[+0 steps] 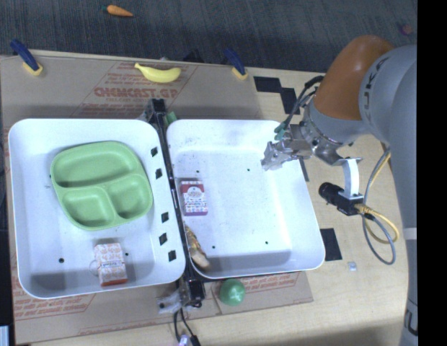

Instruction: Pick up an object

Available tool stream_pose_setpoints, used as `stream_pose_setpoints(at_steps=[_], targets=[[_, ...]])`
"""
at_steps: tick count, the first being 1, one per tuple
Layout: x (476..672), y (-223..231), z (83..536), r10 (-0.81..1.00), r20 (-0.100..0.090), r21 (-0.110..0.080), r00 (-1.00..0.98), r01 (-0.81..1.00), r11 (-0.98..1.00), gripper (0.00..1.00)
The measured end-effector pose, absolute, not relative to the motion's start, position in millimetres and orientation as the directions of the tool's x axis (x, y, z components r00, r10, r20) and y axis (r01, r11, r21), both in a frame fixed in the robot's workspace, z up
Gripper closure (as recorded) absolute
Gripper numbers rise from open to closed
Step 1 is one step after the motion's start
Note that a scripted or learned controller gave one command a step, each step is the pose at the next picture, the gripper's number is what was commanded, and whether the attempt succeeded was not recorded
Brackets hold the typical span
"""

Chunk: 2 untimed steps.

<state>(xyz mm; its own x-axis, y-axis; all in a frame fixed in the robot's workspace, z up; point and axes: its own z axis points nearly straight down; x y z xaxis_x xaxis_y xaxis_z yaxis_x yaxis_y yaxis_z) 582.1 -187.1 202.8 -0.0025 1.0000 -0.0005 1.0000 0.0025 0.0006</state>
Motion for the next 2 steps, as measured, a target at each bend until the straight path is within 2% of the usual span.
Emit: stream_pose_setpoints(at_steps=[1,2], targets=[[581.5,-187,202,1.0,0.0,-0.002,-0.003,1.0,0.003,0.0],[651.8,-210,169,1.0,0.001,-0.002,-0.006,1.0,0.006,0.0]])
